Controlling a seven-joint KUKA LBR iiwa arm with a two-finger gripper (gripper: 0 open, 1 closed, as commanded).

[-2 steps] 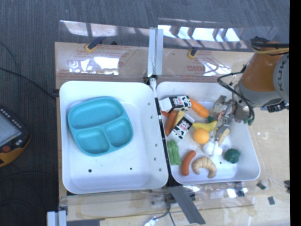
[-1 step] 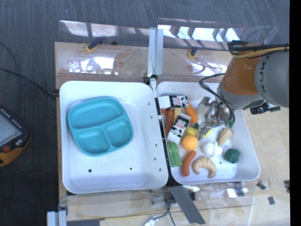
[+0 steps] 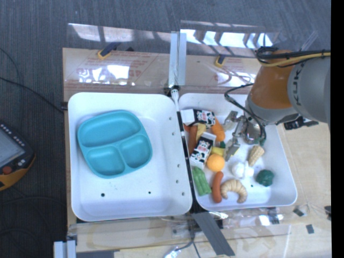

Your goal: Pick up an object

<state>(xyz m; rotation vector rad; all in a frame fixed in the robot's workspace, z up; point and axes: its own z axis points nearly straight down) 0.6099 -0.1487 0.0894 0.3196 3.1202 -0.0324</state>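
The right bin (image 3: 279, 144) holds a heap of toy food. Two cow-patterned cartons (image 3: 202, 149) lie near its left wall, with an orange (image 3: 215, 163) just below them. A corn cob (image 3: 255, 155), a white piece (image 3: 240, 169), a croissant (image 3: 235, 190) and a dark green broccoli (image 3: 264, 177) lie toward the front right. My gripper (image 3: 233, 135) hangs low over the middle of this bin, just right of the cartons. Its fingers are spread open and hold nothing.
A blue divided plate (image 3: 114, 142) lies in the left bin (image 3: 134, 198). A green bean pod (image 3: 201, 180) and an orange sausage-shaped piece (image 3: 216, 187) lie at the right bin's front left. A raised wall separates the two bins.
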